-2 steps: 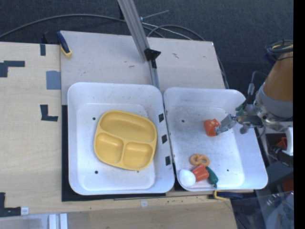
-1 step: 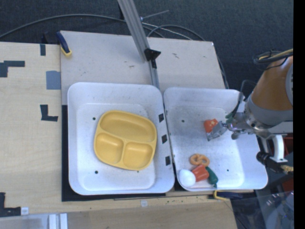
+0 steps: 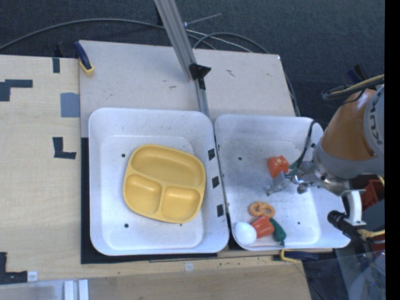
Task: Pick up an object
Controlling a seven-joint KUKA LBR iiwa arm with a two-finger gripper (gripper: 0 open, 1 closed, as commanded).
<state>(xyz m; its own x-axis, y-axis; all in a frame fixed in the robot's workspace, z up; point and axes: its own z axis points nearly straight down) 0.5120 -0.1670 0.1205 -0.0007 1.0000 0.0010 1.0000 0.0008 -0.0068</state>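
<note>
Orange object [image 3: 278,165]: lay in the right bin [image 3: 250,136], just left of the end effector, apparently not between its fingers.
End effector [image 3: 280,185]: low inside the right bin, pointing left; grip state could not be told.
Arm [image 3: 350,136]: grey with an orange band, entered from the right over the right bin's edge.
Pretzel [image 3: 261,209]: below the end effector, near the bin's front.
Red piece [image 3: 264,227]: just below the pretzel, touching a green piece [image 3: 277,232].
White egg [image 3: 245,232]: at the bin's front left corner, beside the red piece.
Left bin [image 3: 106,167]: held a yellow tray [image 3: 164,183] with three compartments.
Counter [image 3: 37,136]: carried both bins.
</note>
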